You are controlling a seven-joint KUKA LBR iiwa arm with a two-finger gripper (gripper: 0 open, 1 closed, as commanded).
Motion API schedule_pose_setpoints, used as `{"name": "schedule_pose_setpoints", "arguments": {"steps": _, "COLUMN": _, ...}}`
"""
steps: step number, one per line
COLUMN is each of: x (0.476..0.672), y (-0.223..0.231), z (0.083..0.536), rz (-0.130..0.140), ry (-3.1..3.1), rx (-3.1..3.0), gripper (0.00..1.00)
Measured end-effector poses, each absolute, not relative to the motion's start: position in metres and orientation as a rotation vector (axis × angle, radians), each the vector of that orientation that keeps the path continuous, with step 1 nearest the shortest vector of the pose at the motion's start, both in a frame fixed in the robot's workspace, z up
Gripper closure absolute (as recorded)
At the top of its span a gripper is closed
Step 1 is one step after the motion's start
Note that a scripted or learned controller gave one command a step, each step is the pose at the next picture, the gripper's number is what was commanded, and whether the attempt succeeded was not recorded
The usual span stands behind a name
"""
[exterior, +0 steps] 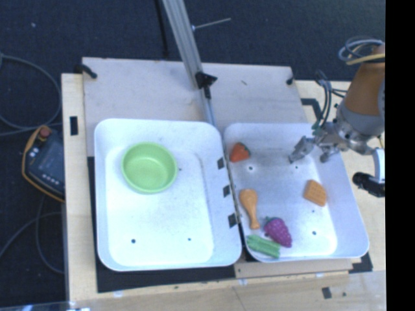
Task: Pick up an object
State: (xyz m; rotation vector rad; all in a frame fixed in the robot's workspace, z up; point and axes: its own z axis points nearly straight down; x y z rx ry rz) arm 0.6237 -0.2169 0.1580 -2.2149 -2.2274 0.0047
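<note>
— Where was the gripper (pixel 310 149)?
— Hung over the upper right part of the right bin (pixel 343 238), reached in from the right on the grey arm (pixel 360 112) with its orange band; looked open, fingers splayed toward the left, nothing seen between them.

— And the things to pick?
— All lay loose in the right bin; none touched by the gripper. Orange-red piece with a green top (pixel 239 151), perhaps a toy strawberry or carrot top, sat by the bin's upper left edge, close to the divide; tan drumstick-shaped toy (pixel 249 207) lay below it, along the left wall; purple grape bunch (pixel 277 230) just beside the drumstick's lower end; green vegetable-like piece (pixel 262 245) at the bottom left rim, close under the grapes; orange wedge (pixel 315 192), possibly bread or cheese, off by itself to the right, below the gripper and apart from it.

— Left bin (pixel 110 245)?
— Held a light green bowl (pixel 150 167), upright, in its upper left part.

— Anything else?
— Slanted metal pole (pixel 183 34) rose from behind the bins; yellow-edged pendant (pixel 44 162) lay on the floor at far left.
</note>
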Motion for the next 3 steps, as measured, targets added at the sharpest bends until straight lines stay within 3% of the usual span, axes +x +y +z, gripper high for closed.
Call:
{"name": "schedule_pose_setpoints", "arguments": {"steps": 1, "x": 0.623, "y": -0.218, "z": 0.106, "rz": 0.006, "ry": -2.225, "rx": -2.217, "gripper": 0.00}}
{"name": "schedule_pose_setpoints", "arguments": {"steps": 2, "x": 0.625, "y": -0.219, "z": 0.121, "rz": 0.001, "ry": -2.234, "rx": -2.219, "gripper": 1.00}}
{"name": "schedule_pose_setpoints", "arguments": {"steps": 3, "x": 0.623, "y": -0.224, "z": 0.167, "rz": -0.004, "ry": -2.228, "rx": -2.223, "gripper": 1.00}}
